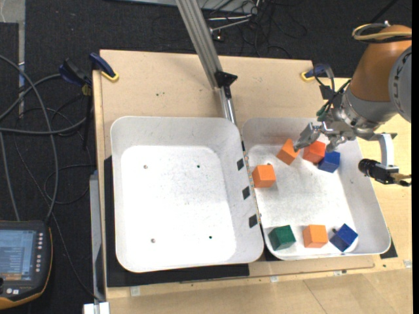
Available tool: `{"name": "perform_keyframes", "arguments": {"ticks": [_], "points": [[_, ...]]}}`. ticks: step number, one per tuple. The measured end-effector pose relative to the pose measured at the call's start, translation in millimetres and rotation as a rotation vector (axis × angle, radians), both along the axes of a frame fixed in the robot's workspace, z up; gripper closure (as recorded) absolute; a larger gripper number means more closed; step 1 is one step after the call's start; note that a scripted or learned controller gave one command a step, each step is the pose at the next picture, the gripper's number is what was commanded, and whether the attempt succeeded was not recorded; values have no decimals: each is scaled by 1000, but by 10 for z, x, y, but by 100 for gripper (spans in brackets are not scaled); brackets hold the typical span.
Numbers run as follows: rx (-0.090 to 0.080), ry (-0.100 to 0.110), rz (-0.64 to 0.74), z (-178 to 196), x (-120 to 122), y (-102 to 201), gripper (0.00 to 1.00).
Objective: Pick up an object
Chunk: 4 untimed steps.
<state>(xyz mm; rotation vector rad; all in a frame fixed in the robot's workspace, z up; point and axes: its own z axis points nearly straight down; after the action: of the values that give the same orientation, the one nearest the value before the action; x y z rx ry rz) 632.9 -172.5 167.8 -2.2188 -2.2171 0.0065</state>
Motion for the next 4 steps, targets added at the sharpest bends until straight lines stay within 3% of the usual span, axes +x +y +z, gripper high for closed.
{"name": "perform_keyframes", "arguments": {"ticks": [1, 2, 4], "points": [[-6, -20, 0, -429, 32, -8, 0], [-8, -22, 0, -337, 36, -16, 100], [-4, -14, 2, 738, 107, -132, 100]]}}
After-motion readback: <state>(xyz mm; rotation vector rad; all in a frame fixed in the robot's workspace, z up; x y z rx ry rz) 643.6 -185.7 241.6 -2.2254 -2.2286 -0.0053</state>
